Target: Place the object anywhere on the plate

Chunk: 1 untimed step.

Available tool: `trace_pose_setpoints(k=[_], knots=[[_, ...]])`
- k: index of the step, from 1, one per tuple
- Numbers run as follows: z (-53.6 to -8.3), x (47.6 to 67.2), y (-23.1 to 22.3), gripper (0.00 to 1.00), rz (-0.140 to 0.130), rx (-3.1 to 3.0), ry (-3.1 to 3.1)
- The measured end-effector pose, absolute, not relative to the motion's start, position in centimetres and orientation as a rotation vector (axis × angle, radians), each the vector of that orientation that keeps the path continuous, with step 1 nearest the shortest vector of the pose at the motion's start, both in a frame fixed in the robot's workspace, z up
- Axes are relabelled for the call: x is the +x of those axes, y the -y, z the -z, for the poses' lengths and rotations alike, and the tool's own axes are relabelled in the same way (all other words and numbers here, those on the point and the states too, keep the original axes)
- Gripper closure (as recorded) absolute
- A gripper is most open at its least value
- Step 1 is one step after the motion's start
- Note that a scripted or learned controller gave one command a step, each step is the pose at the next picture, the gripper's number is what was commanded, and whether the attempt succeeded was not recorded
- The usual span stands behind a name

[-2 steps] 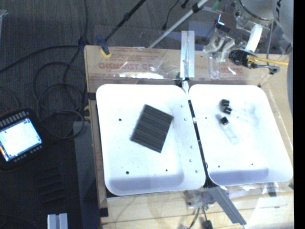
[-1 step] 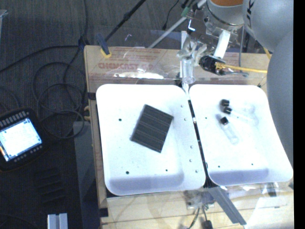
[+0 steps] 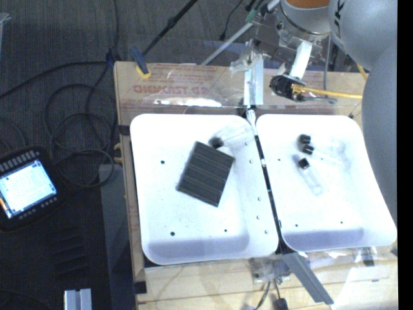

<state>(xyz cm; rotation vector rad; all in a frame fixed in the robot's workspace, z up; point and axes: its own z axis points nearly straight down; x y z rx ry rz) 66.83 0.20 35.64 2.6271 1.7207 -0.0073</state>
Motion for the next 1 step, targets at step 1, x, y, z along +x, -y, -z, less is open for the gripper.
trace_pose_setpoints(k=[1], knots=[[-31.88, 57.85, 8.89, 0.0, 0.008, 2.838, -1.346]])
